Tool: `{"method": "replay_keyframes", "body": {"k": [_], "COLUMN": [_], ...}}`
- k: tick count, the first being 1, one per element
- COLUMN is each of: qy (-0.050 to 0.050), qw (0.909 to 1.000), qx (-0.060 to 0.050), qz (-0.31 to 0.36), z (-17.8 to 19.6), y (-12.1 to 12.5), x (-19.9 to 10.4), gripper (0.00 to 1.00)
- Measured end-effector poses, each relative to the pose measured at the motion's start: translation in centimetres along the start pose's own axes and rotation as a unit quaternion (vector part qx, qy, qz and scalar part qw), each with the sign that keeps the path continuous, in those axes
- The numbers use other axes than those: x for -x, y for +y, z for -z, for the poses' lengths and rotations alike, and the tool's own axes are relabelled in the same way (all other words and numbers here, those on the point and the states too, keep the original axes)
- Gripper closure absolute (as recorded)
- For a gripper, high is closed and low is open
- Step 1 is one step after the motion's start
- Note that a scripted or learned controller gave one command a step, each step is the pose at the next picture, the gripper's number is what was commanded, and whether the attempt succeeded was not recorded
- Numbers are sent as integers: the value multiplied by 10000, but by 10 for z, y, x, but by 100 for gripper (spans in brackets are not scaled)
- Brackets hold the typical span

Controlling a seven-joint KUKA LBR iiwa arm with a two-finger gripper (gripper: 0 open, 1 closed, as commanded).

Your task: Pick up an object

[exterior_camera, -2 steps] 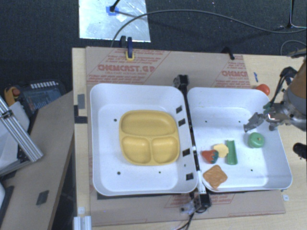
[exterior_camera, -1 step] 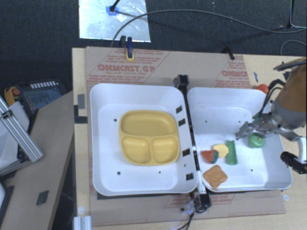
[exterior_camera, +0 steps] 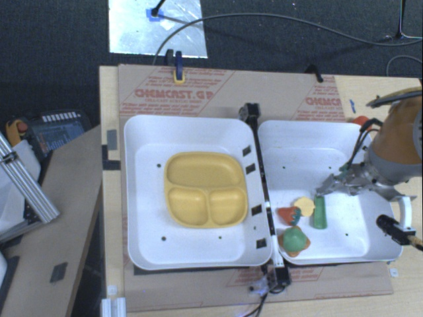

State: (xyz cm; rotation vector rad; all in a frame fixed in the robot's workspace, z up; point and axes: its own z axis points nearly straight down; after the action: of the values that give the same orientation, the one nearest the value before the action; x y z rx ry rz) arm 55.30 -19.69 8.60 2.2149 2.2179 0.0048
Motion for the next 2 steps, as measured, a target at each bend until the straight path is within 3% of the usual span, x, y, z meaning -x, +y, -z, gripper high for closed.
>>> {"method": "replay_keyframes", "body": {"k": [1,2], "qy": [4,6], "qw": [10000,10000], "qx": [-6,-10], "qz": [-3,15], "z": [10,71], "y": [0,5], "x": [0,-7], "gripper": [100,100]}}
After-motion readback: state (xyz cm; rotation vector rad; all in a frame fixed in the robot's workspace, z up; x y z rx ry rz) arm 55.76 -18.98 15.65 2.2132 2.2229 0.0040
